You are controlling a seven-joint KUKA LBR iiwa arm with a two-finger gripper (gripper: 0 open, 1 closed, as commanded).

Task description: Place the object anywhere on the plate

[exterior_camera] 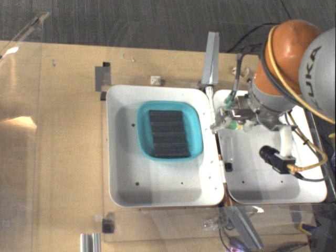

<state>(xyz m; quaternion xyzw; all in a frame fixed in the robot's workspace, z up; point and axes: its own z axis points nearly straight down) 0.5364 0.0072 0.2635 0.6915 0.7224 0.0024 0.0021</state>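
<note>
1. I see the worktop (pixel 58 140) with two white bins side by side, the left bin (pixel 157 189) and the right bin (pixel 260 189).
2. A teal plate (pixel 196 136) with rounded corners lies in the far half of the left bin, a little toward its right wall.
3. The dark ribbed object (pixel 168 134) lies flat on the plate, about in the middle, with its long side running from far to near. It stays inside the teal rim on all sides.
4. The arm (pixel 294 41) comes in from the right, and its orange band is over the far right corner of the right bin.
5. The gripper (pixel 227 118) is above the far left part of the right bin, just beside the wall that the two bins share.
6. Whether its jaws are open or closed, I cannot tell from this view. I see nothing held there.
7. The gripper is well apart from the object; the bin wall and the plate rim are between them.
</note>
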